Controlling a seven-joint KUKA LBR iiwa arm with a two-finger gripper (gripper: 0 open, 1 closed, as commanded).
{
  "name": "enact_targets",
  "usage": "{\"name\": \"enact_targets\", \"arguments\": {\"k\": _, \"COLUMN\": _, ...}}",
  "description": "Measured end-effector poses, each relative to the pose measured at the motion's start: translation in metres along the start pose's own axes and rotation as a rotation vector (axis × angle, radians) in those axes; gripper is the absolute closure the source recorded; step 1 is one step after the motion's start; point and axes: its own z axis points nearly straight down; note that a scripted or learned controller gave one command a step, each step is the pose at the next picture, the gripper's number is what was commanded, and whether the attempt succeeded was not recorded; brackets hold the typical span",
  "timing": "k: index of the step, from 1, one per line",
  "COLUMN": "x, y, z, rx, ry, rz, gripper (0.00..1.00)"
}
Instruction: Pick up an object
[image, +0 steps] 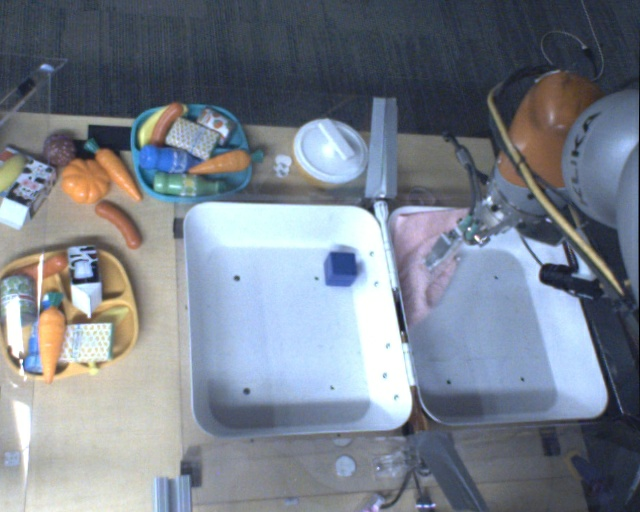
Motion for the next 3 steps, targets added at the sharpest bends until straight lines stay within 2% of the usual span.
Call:
{"name": "enact_targets", "arguments": {"k": 1, "x": 0.007, "y": 0.003, "z": 0.044, "rx": -0.013, "ry": -0.009, "rz": -0.033, "gripper": 0.00}}
{"name": "enact_targets", "arguments": {"k": 2, "x": 0.007, "y": 0.006, "z": 0.031, "rx": -0.021, "ry": -0.010, "rz": -0.036, "gripper": 1.00}}
{"name": "enact_targets", "arguments": {"k": 3, "x": 0.004, "y": 0.029, "z": -0.048, "rx": -0.002, "ry": -0.002, "rz": -0.290, "gripper": 1.00}}
